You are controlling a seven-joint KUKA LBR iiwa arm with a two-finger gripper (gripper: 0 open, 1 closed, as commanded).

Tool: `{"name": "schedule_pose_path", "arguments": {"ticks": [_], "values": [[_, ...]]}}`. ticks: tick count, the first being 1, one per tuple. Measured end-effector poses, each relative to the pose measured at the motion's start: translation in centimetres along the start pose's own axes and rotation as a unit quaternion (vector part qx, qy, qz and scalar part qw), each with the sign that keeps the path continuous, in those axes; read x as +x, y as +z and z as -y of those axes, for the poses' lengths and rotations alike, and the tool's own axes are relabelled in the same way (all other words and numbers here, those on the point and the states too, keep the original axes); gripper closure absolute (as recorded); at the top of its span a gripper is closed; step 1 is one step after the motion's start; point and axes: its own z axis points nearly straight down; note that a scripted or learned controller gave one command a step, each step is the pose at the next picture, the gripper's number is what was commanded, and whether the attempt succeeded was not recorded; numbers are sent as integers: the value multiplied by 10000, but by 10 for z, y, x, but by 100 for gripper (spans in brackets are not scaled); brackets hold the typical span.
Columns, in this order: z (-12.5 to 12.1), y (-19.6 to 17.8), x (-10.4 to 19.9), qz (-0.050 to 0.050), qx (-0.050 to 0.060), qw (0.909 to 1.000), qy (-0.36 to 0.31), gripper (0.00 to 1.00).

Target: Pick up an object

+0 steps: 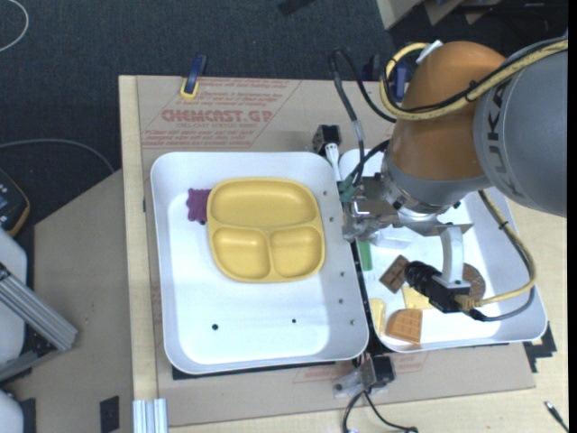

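My gripper (364, 231) hangs under the orange-banded wrist (442, 115), over the left edge of the right bin (530, 307). A narrow green object (365, 254) lies just below it, by the bin's left wall; I cannot tell whether they touch. Near the bin's front lie a brown block (394, 273), a tan waffle-like piece (405, 326), a small yellow wedge (377, 314) and a brown round piece (470, 284). The arm hides the back of this bin.
The left bin (171, 269) holds a yellow divided plate (266, 228) with a small purple object (196, 204) at its left edge. A black cable plug (435, 290) dangles over the right bin's objects. Cables run along the back of the bench.
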Motion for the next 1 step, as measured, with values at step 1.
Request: {"name": "schedule_pose_path", "arguments": {"ticks": [1], "values": [[22,5,44,3,1,10000,1,100]]}}
